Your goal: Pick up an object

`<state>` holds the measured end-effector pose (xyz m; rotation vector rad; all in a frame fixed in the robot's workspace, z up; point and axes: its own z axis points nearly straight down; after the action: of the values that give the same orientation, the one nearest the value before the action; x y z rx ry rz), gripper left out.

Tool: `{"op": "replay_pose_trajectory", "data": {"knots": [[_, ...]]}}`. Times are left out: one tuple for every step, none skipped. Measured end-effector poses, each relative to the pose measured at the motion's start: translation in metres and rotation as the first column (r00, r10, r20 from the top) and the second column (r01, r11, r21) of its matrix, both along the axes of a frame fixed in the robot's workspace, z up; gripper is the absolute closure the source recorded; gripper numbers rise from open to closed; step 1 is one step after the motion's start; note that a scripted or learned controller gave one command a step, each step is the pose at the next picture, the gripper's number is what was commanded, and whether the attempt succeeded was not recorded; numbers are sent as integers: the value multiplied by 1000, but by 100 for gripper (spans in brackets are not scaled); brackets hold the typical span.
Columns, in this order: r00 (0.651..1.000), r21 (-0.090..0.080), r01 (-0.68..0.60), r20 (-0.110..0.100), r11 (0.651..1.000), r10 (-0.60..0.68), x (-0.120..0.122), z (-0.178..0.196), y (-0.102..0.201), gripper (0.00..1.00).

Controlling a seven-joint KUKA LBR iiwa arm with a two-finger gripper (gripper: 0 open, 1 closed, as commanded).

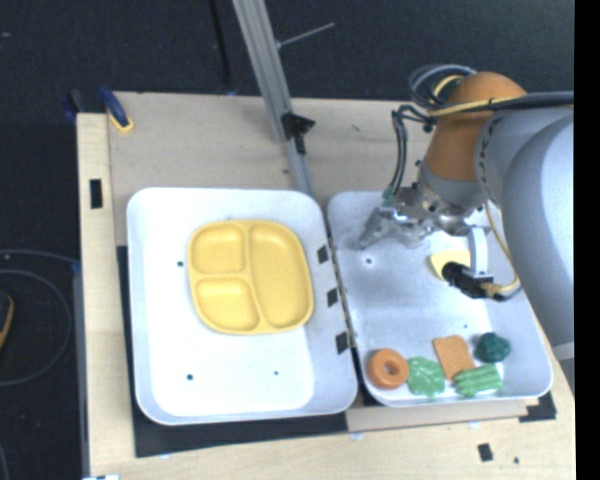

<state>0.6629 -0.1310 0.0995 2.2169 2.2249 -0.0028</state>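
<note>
Yellow three-compartment plate [250, 275] lies in the left bin [160, 378], centre-left of frame. Right bin [400, 298] holds, along its lower edge, an orange ring [387, 367], two green toy pieces [425, 377] [478, 379], an orange block [452, 353] and a dark green lump [493, 347]. Gripper [380, 230] hangs over that bin's upper left, fingers apart, nothing between them.

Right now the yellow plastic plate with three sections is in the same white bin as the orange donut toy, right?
Not quite. The camera view shows the yellow plastic plate with three sections alone in the left white bin, while the orange donut toy sits in the right white bin.
</note>
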Motion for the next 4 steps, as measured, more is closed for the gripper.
{"op": "replay_pose_trajectory", "data": {"knots": [[1000, -2, -1, 6, 1000, 1, 2, 14, -1, 100], [1000, 1, 0, 6, 1000, 0, -2, 62, 4, 100], [1000, 0, 3, 8, 1000, -3, -3, 124, -5, 100], [1000, 0, 0, 7, 1000, 0, -2, 162, -6, 100]]}}
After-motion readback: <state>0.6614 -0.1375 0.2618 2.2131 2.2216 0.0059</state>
